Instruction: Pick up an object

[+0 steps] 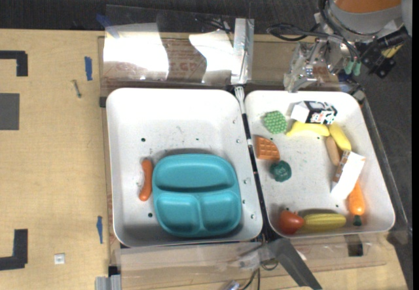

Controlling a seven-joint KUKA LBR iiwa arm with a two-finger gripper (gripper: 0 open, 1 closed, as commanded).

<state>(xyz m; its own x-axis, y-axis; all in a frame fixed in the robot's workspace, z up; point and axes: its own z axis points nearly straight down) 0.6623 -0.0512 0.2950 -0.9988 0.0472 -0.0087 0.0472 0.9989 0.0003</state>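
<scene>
Crowding rt bin [376,151]: bananas [308,129], carrot [356,199], tomato [291,220]

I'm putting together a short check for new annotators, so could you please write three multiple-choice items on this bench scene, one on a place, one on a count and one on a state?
1. Where does the teal tray lie?
A. In the left bin
B. In the right bin
C. On the wooden bench outside the bins

2. How many things lie in the left bin?
A. Two
B. Five
C. Seven

3. Where is the gripper with respect to the right bin?
A. Down among the objects in it
B. Above its far edge, apart from the objects
C. Over the left bin

Answers:
1. A, the tray sits against the left bin's near wall.
2. A, the tray and an orange sausage-shaped toy beside it.
3. B, the gripper sits past the bin's far rim, clear of the black-and-white box and yellow banana below it.
</scene>
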